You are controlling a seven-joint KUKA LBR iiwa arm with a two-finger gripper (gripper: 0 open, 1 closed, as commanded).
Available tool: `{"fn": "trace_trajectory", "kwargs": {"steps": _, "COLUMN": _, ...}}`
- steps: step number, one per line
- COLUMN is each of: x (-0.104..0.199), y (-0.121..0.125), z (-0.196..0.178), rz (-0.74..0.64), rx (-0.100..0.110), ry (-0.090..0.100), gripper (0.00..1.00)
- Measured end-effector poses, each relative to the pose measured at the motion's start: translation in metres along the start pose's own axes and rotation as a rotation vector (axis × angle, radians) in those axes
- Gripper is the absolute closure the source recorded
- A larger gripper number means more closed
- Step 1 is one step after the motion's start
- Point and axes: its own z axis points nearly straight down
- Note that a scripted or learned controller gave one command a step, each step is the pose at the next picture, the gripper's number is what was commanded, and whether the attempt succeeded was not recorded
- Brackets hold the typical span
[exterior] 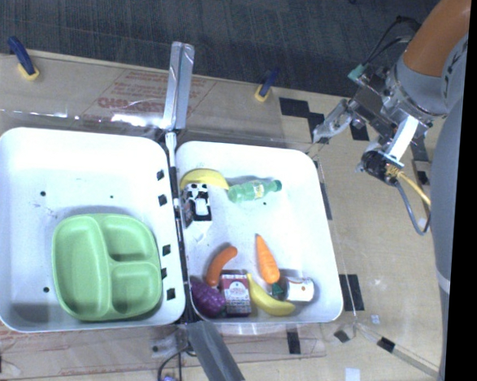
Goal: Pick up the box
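Observation:
The box [235, 294] is small and dark red with a printed label. It lies near the front edge of the right bin [321, 232], wedged between a purple toy [206, 299] and a banana [270, 300]. My gripper [349, 143] hangs above the bench beyond the right bin's far right corner, well away from the box and outside the bin. Nothing shows in its grasp.
The right bin also holds an orange sausage-shaped toy [221, 263], a carrot [266, 258], a small white can [300, 291], a green bottle [253, 191], a second banana [204, 177] and a black-and-white object [196, 201]. A green divided plate [107, 266] lies in the left bin [28, 171].

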Motion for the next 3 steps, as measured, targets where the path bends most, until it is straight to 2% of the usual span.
{"fn": "trace_trajectory", "kwargs": {"steps": 1, "x": 0.005, "y": -0.002, "z": -0.008, "rz": -0.015, "rx": 0.007, "ry": -0.002, "gripper": 1.0}}
{"fn": "trace_trajectory", "kwargs": {"steps": 2, "x": 0.047, "y": 0.019, "z": 0.083, "rz": 0.001, "rx": 0.005, "ry": -0.002, "gripper": 1.0}}
{"fn": "trace_trajectory", "kwargs": {"steps": 3, "x": 0.035, "y": 0.003, "z": -0.003, "rz": 0.129, "rx": 0.001, "ry": 0.0, "gripper": 1.0}}
